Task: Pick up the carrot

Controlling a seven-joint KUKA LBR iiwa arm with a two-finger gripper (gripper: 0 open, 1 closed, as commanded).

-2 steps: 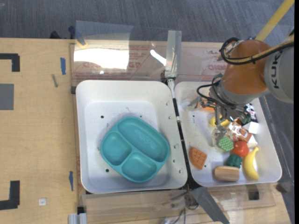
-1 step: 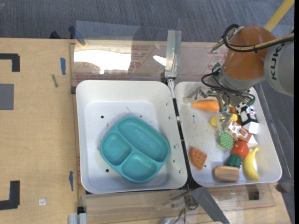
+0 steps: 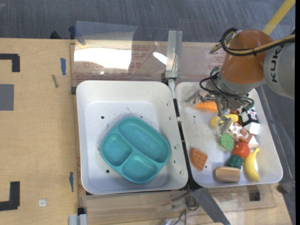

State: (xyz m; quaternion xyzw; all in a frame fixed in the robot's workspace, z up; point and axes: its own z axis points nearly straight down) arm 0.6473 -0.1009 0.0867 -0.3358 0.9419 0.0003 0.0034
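Note:
The carrot (image 3: 206, 106), a small orange wedge, lies in the back left part of the right bin (image 3: 199, 132). My gripper (image 3: 224, 110) hangs under the orange wrist band, just to the carrot's right and very close to it, over a pile of toy food. The wrist hides whether it touches the carrot.
The right bin also holds a yellow piece (image 3: 217, 121), a green textured piece (image 3: 227, 141), a red tomato (image 3: 241, 150), a banana (image 3: 252, 166), a bread loaf (image 3: 227, 174) and a waffle (image 3: 198, 158). A teal divided plate (image 3: 136, 149) lies in the left bin (image 3: 93, 102).

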